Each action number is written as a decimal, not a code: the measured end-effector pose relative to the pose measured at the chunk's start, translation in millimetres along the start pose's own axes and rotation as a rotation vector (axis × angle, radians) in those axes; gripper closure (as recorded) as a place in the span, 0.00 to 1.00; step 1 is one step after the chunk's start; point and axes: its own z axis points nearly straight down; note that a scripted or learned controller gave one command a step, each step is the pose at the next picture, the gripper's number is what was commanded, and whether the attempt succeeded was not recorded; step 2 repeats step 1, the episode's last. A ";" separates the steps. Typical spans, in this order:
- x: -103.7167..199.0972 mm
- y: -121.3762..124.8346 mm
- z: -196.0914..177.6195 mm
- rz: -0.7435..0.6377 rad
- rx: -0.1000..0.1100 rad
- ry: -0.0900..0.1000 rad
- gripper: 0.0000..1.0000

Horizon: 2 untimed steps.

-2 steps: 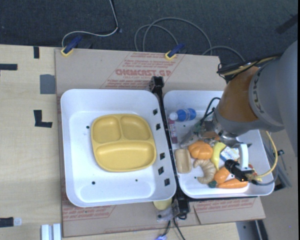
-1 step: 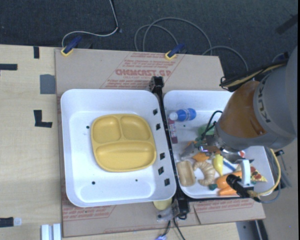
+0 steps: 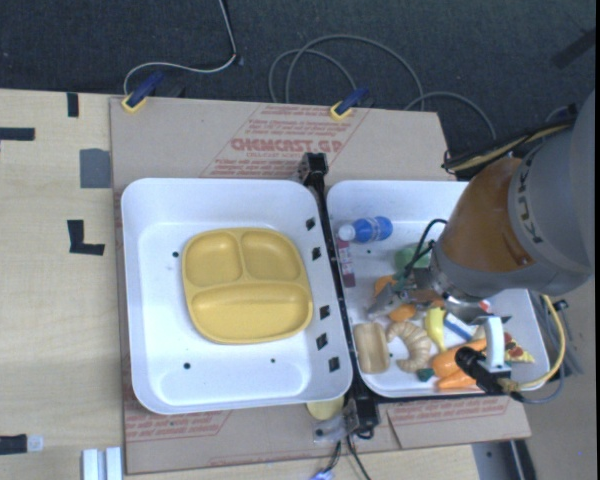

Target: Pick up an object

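Observation:
The right bin [image 3: 380, 206] holds several small toy foods. A clear bottle with a blue cap [image 3: 366, 231] lies near its back left. A tan bread piece [image 3: 370, 348] and a knobbly tan piece [image 3: 416, 346] lie at the front, with a yellow banana [image 3: 435, 325] and an orange carrot [image 3: 452, 368] beside them. My gripper [image 3: 412, 290] reaches down into the middle of this bin, over a green and an orange piece [image 3: 384, 285]. The arm's grey and orange wrist [image 3: 500, 230] covers the bin's right part.
The left bin [image 3: 150, 268] carries a yellow divided plate [image 3: 247, 284]. A black divider [image 3: 325, 268] runs between the bins. Cardboard lies under both bins, and cables loop on the dark floor behind.

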 end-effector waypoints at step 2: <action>79.4 33.3 -93.9 -0.009 0.001 0.004 1.00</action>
